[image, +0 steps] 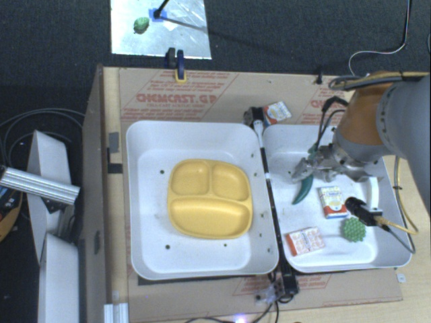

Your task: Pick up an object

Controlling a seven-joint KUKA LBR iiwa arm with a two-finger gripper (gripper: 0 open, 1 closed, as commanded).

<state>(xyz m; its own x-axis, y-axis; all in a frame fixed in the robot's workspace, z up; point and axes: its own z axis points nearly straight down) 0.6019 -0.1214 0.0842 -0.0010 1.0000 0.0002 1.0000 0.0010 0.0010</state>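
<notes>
My gripper (307, 170) is low in the right bin (387, 251), near its upper left part. It hangs right at the upper end of a slim green pepper-shaped object (302, 190), which lies slanted on the bin floor. Whether the pepper is gripped is hidden by the wrist. A small red-and-white box (331, 202) lies just right of the pepper. A green spiky ball (353, 229) rests near the bin's lower right. A flat red-and-white packet (305, 241) lies by the front wall.
The left bin (145, 180) holds a yellow divided plate (209, 197). The grey arm (397, 123) with its orange band comes in over the right bin's upper right corner. A small white item (276, 112) lies on the cardboard behind the bins.
</notes>
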